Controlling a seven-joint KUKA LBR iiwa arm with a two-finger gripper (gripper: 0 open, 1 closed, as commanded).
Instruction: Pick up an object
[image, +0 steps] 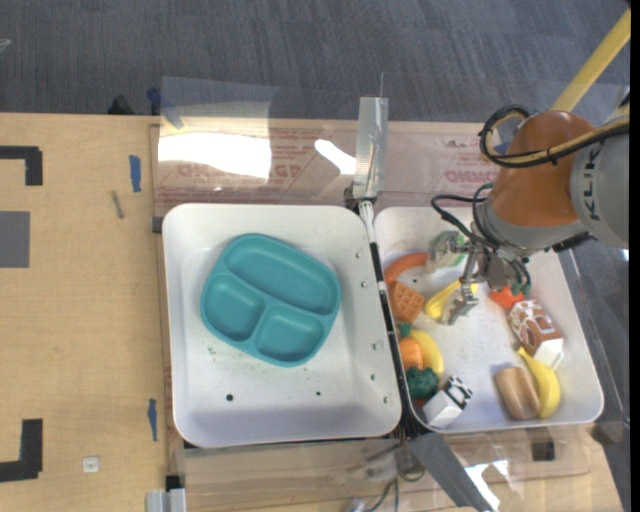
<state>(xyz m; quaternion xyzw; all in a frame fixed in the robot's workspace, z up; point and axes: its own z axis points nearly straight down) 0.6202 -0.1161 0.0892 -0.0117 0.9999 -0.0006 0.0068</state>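
The gripper hangs low in the right bin, its fingers pinching a small yellow piece — just beside a waffle. A teal plate lies in the left bin.

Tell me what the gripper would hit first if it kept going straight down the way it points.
Most likely the small yellow toy right beneath the gripper in the right bin; the waffle piece lies just beside it. Depth is hard to judge from this slanted view.
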